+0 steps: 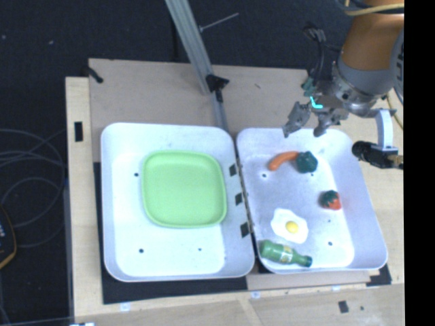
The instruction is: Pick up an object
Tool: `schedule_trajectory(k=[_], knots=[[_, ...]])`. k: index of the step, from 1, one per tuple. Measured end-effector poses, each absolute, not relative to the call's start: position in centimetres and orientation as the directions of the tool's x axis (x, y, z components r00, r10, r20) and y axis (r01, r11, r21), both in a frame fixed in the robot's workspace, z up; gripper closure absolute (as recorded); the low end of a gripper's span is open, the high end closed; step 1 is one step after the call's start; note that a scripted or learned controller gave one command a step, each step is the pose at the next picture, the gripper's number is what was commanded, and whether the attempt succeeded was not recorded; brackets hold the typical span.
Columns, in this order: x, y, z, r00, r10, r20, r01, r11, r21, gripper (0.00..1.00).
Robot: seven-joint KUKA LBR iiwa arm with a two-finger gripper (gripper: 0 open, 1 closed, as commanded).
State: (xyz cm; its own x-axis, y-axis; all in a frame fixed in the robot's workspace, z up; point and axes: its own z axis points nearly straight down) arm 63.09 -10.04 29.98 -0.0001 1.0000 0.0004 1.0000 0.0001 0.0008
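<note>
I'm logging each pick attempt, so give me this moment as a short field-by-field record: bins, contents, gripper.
left bin: shallow white bin holding a light green square plate
right bin: shallow white bin
right bin contents: orange carrot-shaped toy touching a dark green round toy; small red and green toy; fried egg toy; green bottle lying along the near edge
gripper: two-finger gripper open, above the right bin's far edge, holding nothing
nearest items to gripper: carrot toy and dark green toy

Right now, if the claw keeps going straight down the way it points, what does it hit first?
Probably the carrot with the teal toy beside it. The open claw hangs empty above the right bin's far end; depth is unclear.
</note>
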Motion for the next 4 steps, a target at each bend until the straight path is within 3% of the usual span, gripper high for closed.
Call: schedule_trajectory(k=[1,3,4], knots=[[63.1,-10.0,30.0,0.0,1.0,0.0,1.0,0.0,0.001,0.0],[62.1,-10.9,19.0,0.001,1.0,0.0,1.0,-0.001,-0.004,0.0],[62.6,-10.5,13.0,0.001,1.0,0.0,1.0,-0.001,-0.005,0.0]])
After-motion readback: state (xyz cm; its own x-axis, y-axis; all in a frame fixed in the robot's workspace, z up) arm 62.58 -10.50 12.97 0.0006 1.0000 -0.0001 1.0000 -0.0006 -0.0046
